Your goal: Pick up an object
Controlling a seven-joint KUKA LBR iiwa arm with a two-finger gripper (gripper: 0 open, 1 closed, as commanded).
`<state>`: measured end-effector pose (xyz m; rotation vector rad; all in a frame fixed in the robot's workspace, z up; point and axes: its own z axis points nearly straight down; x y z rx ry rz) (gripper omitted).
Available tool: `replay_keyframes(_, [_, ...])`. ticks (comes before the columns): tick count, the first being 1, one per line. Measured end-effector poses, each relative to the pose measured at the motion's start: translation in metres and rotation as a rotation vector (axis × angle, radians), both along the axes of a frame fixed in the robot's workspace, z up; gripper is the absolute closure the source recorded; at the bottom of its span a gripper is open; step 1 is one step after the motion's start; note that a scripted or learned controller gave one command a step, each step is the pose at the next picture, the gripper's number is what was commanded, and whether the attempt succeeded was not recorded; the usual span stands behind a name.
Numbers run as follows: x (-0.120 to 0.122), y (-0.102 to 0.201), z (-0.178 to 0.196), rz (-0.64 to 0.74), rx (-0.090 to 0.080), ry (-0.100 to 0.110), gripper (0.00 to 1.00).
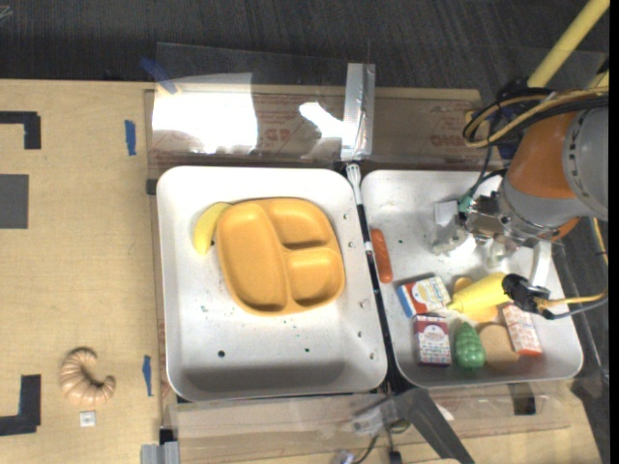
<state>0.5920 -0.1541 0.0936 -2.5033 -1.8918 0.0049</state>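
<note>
The claw (481,228) hovers in the right bin (411,201), just above the yellow toy (481,296); whether it's open, I cannot tell.

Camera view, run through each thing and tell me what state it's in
Orange divided plastic tray: upside down in left bin.
Yellow toy banana: partly under the tray's edge.
Orange toy hot dog: lying flat by the right bin's left wall.
Green toy vegetable: lying among small boxes.

Banana (204,226) (mostly under orange tray (280,254))
</note>
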Motion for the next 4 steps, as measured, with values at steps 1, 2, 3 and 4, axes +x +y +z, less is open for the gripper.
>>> replay_keyframes(1, [0.000,0.000,0.010,-0.002,0.001,0.000,1.00])
replay_keyframes(2, [0.039,0.082,0.111,0.418,0.000,-0.011,1.00])
replay_keyframes(3, [0.037,0.080,0.107,0.414,0.000,-0.004,0.00])
replay_keyframes(4, [0.070,0.088,0.104,0.359,-0.001,-0.005,0.00])
